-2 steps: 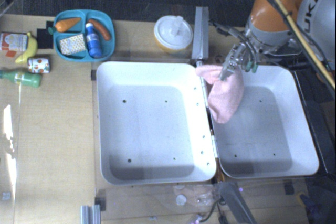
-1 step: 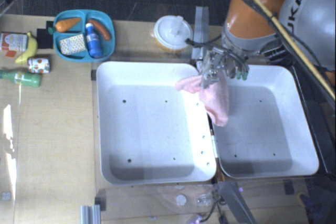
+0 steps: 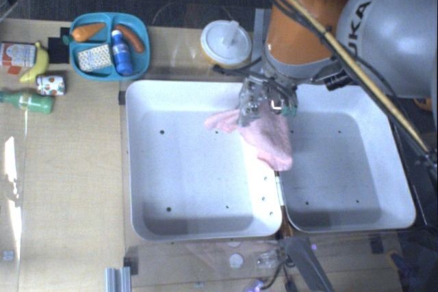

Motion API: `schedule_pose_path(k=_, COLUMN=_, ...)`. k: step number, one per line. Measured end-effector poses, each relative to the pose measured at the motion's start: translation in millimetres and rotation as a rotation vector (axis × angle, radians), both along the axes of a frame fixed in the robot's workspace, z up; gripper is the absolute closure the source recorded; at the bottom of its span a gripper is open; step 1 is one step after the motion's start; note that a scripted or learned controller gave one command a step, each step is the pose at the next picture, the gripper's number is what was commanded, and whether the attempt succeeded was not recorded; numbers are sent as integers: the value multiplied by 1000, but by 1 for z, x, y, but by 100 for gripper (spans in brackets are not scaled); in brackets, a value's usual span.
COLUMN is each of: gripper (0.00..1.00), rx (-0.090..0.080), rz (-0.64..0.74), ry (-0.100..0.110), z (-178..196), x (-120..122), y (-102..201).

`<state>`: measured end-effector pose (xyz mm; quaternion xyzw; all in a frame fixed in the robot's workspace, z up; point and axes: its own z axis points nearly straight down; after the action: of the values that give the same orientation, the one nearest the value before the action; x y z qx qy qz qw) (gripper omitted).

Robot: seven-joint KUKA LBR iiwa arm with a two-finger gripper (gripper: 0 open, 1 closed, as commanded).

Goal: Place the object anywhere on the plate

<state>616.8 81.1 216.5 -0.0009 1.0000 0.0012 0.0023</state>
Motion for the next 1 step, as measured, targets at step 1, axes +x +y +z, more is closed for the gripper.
schedule_pose_path(k=1, gripper=100, rx=1, rz=-1, ry=0, z=8, x=-16, y=50)
